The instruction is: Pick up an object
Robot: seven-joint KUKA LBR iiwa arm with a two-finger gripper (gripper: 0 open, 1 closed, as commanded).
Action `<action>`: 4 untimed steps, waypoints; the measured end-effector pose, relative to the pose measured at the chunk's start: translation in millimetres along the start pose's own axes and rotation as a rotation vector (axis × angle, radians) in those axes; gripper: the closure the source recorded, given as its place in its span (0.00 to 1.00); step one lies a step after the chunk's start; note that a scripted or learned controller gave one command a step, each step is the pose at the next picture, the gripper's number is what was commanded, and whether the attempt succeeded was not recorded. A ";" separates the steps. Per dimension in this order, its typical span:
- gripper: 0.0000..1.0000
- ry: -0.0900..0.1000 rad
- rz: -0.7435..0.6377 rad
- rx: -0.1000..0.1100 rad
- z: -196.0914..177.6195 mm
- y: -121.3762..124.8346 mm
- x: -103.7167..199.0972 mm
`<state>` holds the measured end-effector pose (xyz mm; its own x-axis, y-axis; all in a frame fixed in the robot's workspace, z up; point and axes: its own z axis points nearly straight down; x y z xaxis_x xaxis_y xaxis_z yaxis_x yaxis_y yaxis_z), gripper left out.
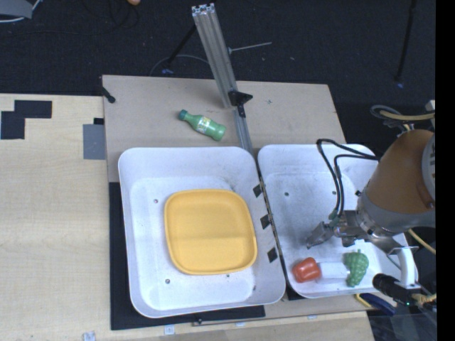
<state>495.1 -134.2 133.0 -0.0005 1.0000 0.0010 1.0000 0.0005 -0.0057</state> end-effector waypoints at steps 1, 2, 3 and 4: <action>0.00 -0.001 0.000 -0.006 42.0 0.5 0.2; 1.00 -0.002 0.003 -0.009 30.1 1.0 -1.3; 1.00 -0.002 0.001 -0.009 -15.1 9.3 -0.1; 1.00 -0.002 0.001 -0.010 -66.3 19.9 -0.5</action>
<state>515.4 -134.8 199.2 0.0002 1.0000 -0.0007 1.0000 -0.0002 0.0040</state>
